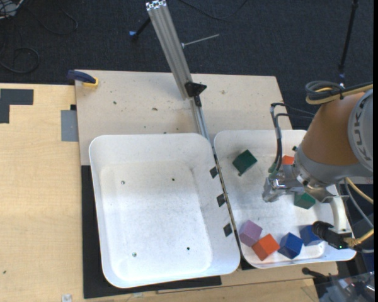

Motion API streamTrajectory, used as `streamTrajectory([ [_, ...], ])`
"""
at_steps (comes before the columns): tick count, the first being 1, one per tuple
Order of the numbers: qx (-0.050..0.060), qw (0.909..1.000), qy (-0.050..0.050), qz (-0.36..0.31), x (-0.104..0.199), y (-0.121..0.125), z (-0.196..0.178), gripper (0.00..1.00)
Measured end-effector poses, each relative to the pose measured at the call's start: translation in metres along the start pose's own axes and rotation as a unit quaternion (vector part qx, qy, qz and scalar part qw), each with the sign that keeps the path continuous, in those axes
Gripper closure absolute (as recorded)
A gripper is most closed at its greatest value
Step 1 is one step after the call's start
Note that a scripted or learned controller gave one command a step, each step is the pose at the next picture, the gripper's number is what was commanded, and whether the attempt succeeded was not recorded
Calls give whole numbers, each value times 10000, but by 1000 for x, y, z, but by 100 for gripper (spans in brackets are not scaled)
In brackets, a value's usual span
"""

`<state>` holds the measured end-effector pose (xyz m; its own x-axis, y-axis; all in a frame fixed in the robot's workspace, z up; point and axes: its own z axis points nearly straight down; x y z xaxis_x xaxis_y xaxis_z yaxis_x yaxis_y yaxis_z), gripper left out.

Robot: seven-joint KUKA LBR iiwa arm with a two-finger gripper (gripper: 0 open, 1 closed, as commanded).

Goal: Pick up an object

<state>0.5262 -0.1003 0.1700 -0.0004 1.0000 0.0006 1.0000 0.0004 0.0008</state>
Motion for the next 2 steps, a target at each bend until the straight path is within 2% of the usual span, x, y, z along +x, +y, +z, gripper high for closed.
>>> streamTrajectory([
  [2,-13,10000,-3,-1,7,-6,-95,100],
])
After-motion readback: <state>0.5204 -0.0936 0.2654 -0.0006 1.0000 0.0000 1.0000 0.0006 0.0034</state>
